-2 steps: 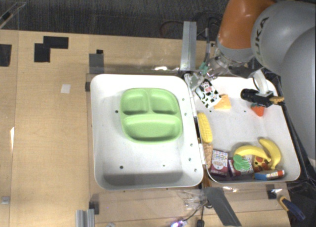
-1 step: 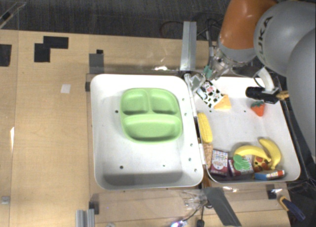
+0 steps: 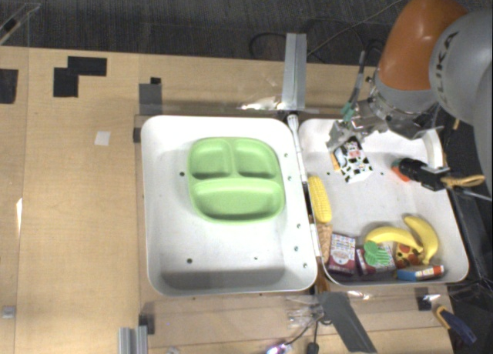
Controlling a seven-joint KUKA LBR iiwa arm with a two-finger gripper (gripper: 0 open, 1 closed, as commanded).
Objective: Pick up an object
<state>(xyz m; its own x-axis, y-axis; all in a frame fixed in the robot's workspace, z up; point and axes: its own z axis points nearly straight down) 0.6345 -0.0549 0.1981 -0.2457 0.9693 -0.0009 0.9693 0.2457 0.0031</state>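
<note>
A single fixed camera looks down at a slant from above the bench, taking in both white bins whole. The left bin [image 3: 223,275] sits near frame centre; the right bin [image 3: 454,248] lies beside it, toward the right edge.

The right bin [image 3: 454,218] has bare floor at its centre. Corn [image 3: 319,198] lines the nine o'clock wall; bananas [image 3: 407,237] and packets [image 3: 358,256] crowd six o'clock. A green tray [image 3: 233,178] fills the left bin's [image 3: 166,260] middle.
</note>
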